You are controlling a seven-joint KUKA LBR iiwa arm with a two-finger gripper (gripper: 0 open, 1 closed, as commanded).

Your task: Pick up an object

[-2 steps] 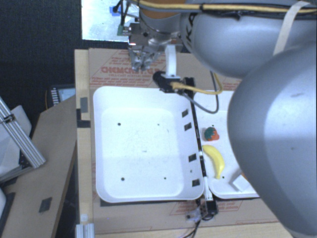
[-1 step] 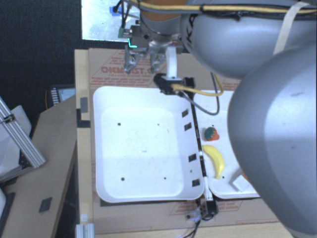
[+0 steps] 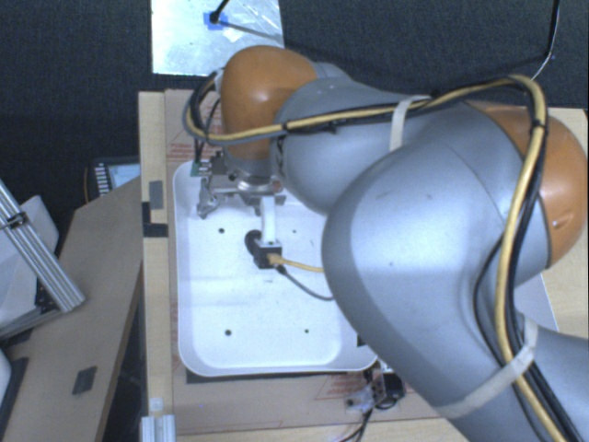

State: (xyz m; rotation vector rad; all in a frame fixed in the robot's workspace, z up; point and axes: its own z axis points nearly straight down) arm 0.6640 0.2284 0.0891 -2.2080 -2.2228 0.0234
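Observation:
My gripper [image 3: 212, 199] hangs below the orange wrist band [image 3: 260, 88], low over the far left corner of the left white bin [image 3: 230, 339]. Its metal body is seen from above and hides what lies under it. A small green bit [image 3: 196, 167] peeks out at the bin's far left rim beside the gripper; I cannot tell what it is. The visible bin floor shows only small dark holes and no loose object.
The arm's thick grey body [image 3: 433, 247] spans the right side and covers the right bin. A silvery sheet [image 3: 216, 21] lies behind the bench. An aluminium rail [image 3: 37, 256] and brown board [image 3: 92, 274] stand to the left.

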